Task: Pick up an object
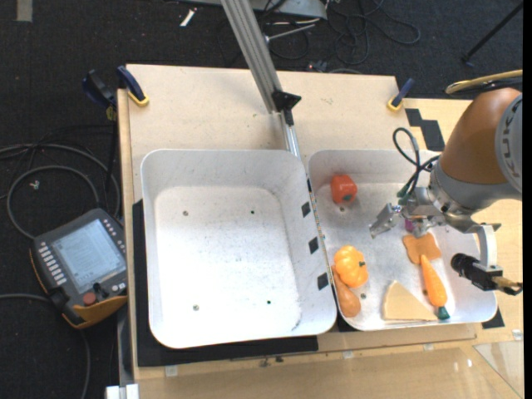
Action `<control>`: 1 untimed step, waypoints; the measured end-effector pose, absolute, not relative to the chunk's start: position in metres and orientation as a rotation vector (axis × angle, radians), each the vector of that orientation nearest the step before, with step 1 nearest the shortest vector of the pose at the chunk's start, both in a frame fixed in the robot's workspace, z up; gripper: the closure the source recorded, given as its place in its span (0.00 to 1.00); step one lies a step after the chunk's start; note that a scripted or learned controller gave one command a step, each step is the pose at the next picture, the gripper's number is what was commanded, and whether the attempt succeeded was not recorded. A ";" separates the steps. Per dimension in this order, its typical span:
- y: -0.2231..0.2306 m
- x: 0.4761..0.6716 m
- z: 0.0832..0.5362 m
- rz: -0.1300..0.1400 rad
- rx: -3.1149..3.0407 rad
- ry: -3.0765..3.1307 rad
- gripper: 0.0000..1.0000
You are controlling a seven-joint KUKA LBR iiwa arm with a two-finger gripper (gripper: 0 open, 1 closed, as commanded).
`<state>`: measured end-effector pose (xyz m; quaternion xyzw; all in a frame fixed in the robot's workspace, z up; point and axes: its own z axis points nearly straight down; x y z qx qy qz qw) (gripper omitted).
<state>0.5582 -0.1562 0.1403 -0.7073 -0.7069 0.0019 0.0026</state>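
Camera view from above: the grey arm's pincer hangs low in the right shallow white bin, fingers apparently spread, nothing between them. A long orange carrot with a green tip lies just beside it, near a pale yellow wedge, a small orange pumpkin and a red pepper. Closing here, I'd guess it grabs air or nudges the carrot aside.

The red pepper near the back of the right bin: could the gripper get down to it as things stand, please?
Probably yes. The red pepper sits apart from the other items, with bare bin floor around it, and the gripper hovers just beside it.
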 end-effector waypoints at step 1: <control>-0.156 0.559 0.094 0.000 -2.222 -2.222 0.00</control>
